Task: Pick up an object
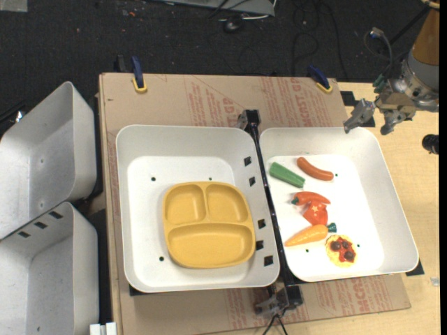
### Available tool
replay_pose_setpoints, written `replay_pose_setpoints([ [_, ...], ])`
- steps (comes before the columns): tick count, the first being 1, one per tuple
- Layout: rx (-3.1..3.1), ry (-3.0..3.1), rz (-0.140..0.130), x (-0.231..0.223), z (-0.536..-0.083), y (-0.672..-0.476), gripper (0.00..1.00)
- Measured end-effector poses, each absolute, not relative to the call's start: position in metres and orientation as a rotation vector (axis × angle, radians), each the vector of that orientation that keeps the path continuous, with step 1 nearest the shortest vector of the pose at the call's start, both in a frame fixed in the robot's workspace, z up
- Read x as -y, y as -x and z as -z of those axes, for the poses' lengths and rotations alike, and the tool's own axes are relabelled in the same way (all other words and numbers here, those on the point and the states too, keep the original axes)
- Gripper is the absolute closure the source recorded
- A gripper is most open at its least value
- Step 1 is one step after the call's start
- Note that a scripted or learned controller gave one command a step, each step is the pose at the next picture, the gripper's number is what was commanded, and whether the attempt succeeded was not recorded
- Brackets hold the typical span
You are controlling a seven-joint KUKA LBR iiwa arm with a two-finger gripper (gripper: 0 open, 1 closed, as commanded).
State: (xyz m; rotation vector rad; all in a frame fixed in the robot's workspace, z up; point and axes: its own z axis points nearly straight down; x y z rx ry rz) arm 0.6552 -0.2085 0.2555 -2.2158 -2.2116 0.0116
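Hand (373, 119) hangs spread above right bin's (395, 208) far corner.

you'll see the arm (427, 44) as an orange band above a grey metal wrist, dark cables trailing off it, ending in two dark grey jaws.

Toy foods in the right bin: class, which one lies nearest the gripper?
The sausage, reddish-orange, at the bin's far end. The green piece, red pepper, carrot and pizza slice lie farther from the gripper.
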Motion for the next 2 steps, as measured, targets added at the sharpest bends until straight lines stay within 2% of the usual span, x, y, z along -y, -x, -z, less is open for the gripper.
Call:
replay_pose_setpoints([
  [1, 2.224, 2.221, 0.0, 0.208, -0.265, -0.658, 0.0],
  [2, 2.222, 2.218, -0.004, 0.203, -0.221, -0.655, 0.0],
])
